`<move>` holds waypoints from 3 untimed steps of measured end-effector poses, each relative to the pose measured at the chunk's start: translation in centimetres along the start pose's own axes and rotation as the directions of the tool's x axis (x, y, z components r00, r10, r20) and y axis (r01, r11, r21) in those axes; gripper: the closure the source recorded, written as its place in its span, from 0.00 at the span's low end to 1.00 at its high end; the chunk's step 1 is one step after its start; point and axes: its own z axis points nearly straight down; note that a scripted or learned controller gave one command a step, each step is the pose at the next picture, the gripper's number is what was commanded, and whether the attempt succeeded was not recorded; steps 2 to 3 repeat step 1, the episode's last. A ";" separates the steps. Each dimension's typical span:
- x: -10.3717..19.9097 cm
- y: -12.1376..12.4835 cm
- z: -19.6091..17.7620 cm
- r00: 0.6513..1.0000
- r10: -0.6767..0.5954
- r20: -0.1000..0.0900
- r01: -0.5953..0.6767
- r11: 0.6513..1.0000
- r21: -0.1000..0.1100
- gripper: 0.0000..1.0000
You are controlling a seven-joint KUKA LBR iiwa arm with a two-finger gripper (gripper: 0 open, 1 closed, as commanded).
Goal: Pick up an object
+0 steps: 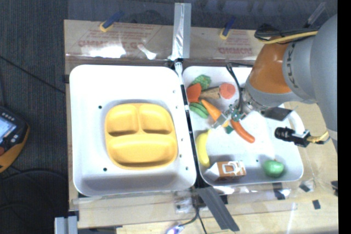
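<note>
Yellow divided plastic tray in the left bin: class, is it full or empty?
Empty: the yellow divided plastic tray shows three bare compartments.

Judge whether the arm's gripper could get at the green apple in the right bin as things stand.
Probably yes. The green apple lies by itself near the right bin's front corner, apart from the carton, open from above. The gripper sits in the same bin, near the carrot.

The rounded grey metal arm (321, 66) carries a broad glossy orange band (269, 71) above its wrist, with a thin black cable (285, 35) running along its top.
</note>
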 end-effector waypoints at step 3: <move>2.9 6.1 -11.1 0.986 0.167 -0.004 -0.167 0.986 0.012 1.00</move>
